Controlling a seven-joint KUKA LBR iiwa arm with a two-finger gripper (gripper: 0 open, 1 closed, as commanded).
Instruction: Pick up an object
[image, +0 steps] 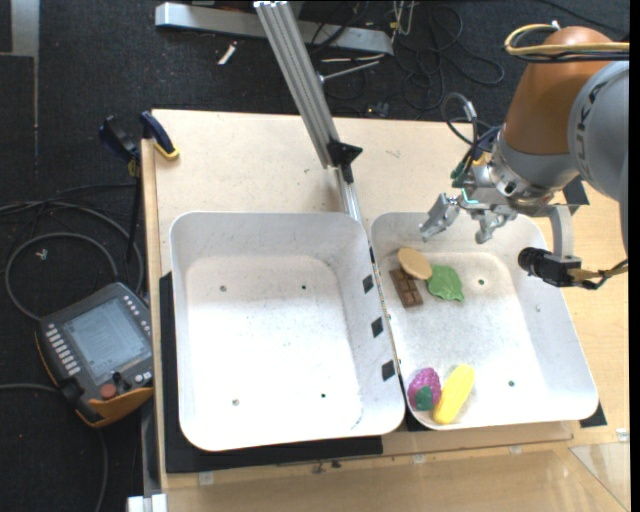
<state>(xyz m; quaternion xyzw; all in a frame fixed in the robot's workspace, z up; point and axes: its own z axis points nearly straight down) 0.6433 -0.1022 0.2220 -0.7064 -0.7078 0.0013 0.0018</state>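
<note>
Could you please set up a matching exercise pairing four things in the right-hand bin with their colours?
Things:
1. leaf-shaped piece
2. bar-shaped piece
3. long piece at the near edge
4. knobbly piece beside it

Colours:
A. yellow
B. pink
C. green
D. brown

Pairs: 1-C, 2-D, 3-A, 4-B

All four lie in the right bin; the gripper is open above its far edge, holding nothing.
</note>
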